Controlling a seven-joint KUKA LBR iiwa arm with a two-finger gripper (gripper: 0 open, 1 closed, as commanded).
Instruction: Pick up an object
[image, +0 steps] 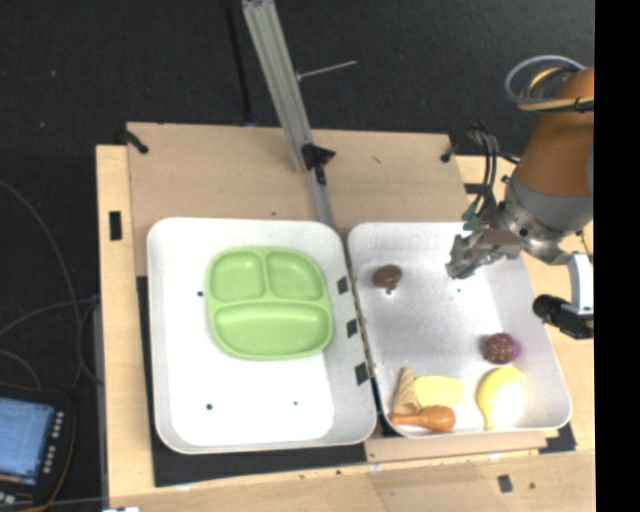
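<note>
In the right bin (430, 320) lie a small brown mushroom-like piece (387, 276) near the upper left, a dark purple round fruit (500, 348) at the right, a yellow banana-like piece (501, 394), a pale yellow slice (437, 390), a tan wedge (405, 389) and an orange carrot-like piece (432, 419) along the front. My gripper (463, 263) hangs over the bin's upper right part, right of the brown piece and apart from it. Nothing shows between its fingers.
The left bin (180, 400) holds a green divided plate (269, 303). A slanted metal pole (288, 100) rises from behind the bins. A tablet-like device (30, 440) sits off the bench at the lower left.
</note>
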